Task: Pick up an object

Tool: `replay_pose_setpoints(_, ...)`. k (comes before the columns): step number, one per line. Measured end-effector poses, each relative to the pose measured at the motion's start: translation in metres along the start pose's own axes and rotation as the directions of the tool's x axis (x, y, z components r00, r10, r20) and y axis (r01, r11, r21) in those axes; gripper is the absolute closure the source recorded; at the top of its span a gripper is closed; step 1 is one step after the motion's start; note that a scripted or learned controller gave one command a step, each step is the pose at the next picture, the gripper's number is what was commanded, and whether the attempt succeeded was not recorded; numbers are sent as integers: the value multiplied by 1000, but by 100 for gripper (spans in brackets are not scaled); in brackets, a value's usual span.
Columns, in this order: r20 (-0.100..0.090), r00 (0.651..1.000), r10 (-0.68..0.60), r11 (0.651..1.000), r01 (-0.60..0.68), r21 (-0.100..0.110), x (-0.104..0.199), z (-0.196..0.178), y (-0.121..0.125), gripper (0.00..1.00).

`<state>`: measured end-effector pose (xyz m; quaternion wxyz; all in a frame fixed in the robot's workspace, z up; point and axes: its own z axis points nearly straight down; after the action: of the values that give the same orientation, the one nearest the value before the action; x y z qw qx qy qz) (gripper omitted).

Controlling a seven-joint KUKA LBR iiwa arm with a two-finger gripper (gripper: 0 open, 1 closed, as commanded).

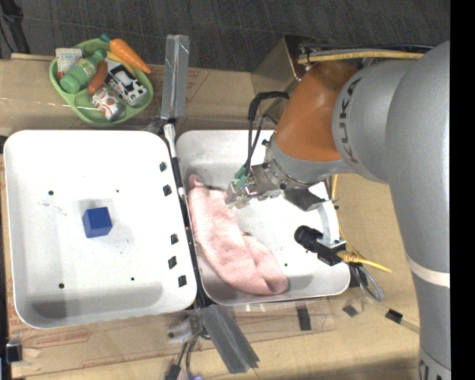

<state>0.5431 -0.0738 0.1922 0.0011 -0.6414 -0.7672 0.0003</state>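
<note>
A pink cloth (233, 248) lies crumpled along the left side of the right bin (222, 145). A blue cube (97, 221) rests in the middle of the left bin (32, 157). My gripper (239, 190) hangs low in the right bin, just above the cloth's upper end, under the orange band of the arm (317, 117). Its fingertips are small and partly lost against the cloth.
A green bowl (83, 111) of toy food, with an orange carrot (127, 52), sits on the bench behind the left bin. The grey arm covers the right side of the right bin. A black and yellow cable fitting (324, 248) pokes over that bin's right rim.
</note>
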Motion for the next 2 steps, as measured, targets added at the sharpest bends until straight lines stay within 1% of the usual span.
replay_pose_setpoints(1, 0, 1000, 0, 1000, 0, 0, 0, 0, 0, 0)
replay_pose_setpoints(2, -1, 985, -175, 985, 175, 3, -80, 71, -33, 0)
